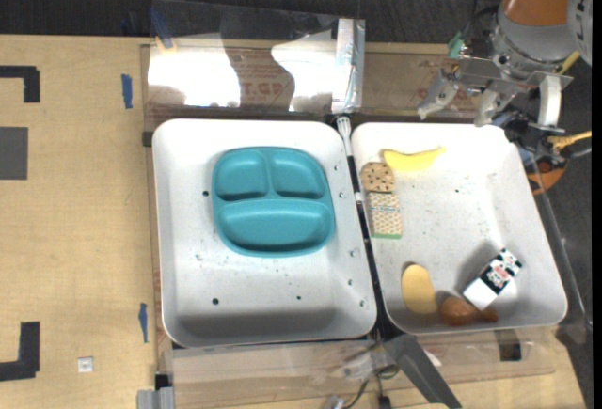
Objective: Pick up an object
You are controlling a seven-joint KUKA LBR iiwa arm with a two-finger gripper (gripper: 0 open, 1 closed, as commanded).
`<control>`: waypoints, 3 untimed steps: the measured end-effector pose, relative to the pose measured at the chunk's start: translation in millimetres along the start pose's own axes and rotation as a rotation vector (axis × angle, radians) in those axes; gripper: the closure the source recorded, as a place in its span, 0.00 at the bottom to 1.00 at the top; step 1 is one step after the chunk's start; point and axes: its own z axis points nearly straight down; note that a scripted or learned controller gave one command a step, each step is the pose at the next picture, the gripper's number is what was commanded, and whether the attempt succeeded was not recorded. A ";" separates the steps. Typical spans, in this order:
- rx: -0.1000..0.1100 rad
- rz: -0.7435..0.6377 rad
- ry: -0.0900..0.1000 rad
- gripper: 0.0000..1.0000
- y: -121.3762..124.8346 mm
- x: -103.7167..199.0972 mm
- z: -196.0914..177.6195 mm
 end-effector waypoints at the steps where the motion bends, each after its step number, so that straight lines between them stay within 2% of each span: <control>1: -0.008 -0.343 -0.004 0.00 12.0 -11.9 -33.4; 2: 0.008 -0.477 0.001 0.00 -5.2 -11.1 117.6; 3: -0.020 -0.603 -0.007 0.00 -17.2 -8.1 168.2</control>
